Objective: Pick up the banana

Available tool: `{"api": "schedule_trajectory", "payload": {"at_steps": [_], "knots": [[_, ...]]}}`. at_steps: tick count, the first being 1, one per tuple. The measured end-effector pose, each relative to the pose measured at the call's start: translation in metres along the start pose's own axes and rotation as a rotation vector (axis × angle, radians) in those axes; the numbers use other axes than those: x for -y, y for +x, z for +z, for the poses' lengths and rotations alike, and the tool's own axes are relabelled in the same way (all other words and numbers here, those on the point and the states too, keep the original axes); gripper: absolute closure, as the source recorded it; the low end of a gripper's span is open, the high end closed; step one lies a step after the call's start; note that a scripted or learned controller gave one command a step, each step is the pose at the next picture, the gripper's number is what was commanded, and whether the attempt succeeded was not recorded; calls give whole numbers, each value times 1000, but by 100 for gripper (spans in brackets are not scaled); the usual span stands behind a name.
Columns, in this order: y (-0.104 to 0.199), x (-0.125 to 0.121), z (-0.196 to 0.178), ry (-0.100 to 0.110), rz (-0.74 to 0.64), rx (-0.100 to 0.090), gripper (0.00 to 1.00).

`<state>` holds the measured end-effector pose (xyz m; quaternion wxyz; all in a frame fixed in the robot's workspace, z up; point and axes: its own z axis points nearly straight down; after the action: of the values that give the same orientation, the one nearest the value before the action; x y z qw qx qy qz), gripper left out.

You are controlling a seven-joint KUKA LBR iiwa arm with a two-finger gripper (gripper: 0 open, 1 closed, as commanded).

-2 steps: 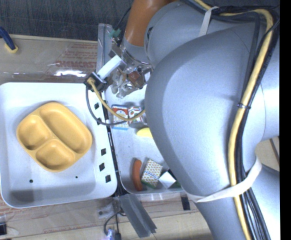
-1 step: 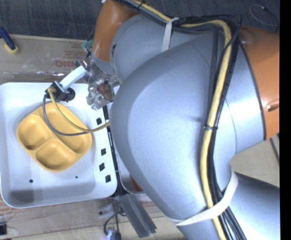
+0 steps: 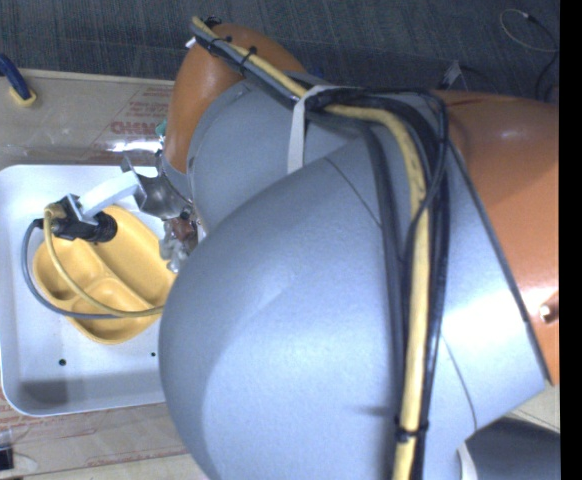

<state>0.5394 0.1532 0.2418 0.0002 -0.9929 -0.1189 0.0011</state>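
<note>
The banana [image 3: 106, 283] is a broad yellow, lumpy shape lying in the left white bin [image 3: 16, 368], toward its middle and right side. My gripper [image 3: 177, 238] is low in that bin, right at the banana's right edge, with metal parts of the wrist just above it. The bulky grey arm hides the banana's far right end and the contact point.
The grey and orange arm [image 3: 371, 268] covers the whole middle and right of the view, hiding the right bin. A brown board [image 3: 81, 108] lies behind the left bin, with a blue clip [image 3: 13, 78] at its far left corner.
</note>
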Motion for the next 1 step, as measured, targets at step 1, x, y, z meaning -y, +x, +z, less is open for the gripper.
{"api": "schedule_trajectory", "payload": {"at_steps": [1], "knots": [[0, 0, 0, 0, 0, 0, 0]]}}
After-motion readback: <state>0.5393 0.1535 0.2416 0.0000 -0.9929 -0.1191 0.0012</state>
